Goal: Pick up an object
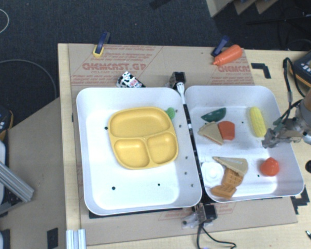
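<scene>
Bench: dark carpet surrounds a pale wooden bench (67,139) that carries two shallow white bins side by side
Gripper: the gripper (272,138) sits low over the right edge of the right bin (233,95); whether it is spread or closed cannot be told from this slanted view, and nothing is visible between its tips
Arm: the grey arm (303,123) reaches in from the right, just outside the right bin's right wall
Red ball: a red ball (269,167) lies in the right bin just below the gripper, apart from it
Corn: a yellow corn cob (257,121) lies in the right bin just left of and above the gripper
Red block: a red block (227,130) rests near the middle of the right bin, touching a tan wedge (211,134) on its left
Green piece: a dark green piece (213,115) lies just above the tan wedge
Lower corner: a white disc (212,172), a tan slice (233,164) and a waffle-like orange piece (227,184) cluster in the right bin's lower left part
Left bin: the left bin (93,180) touches the right bin's left side and holds a yellow divided plate (142,136)
Beyond the bins: an orange carrot-shaped toy (228,55) lies on the bench above the right bin
</scene>
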### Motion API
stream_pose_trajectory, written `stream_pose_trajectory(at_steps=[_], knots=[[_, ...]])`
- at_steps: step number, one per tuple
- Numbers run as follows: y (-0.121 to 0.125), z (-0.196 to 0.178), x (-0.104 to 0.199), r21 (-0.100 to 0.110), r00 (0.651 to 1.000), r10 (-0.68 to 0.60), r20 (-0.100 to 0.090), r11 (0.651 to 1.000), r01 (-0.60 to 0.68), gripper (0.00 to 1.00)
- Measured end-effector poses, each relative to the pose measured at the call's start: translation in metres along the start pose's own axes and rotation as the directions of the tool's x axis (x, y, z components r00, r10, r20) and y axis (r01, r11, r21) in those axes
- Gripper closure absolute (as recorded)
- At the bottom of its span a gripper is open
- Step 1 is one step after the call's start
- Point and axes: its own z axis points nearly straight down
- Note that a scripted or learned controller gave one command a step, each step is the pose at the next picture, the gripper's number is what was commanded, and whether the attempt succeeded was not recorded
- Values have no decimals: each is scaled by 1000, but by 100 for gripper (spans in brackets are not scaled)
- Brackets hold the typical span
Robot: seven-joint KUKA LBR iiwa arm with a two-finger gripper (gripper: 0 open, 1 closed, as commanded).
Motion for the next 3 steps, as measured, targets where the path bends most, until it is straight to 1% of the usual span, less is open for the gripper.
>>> stream_pose_trajectory(at_steps=[1, 2, 3], knots=[[-8, -52, -4, -2, 1000, 0, 1, 1000, 0, 100], [-7, -81, -5, -2, 1000, -2, 1, 1000, 2, 100], [1, -81, 57, 5, 1000, -9, -7, 1000, 9, 100]])
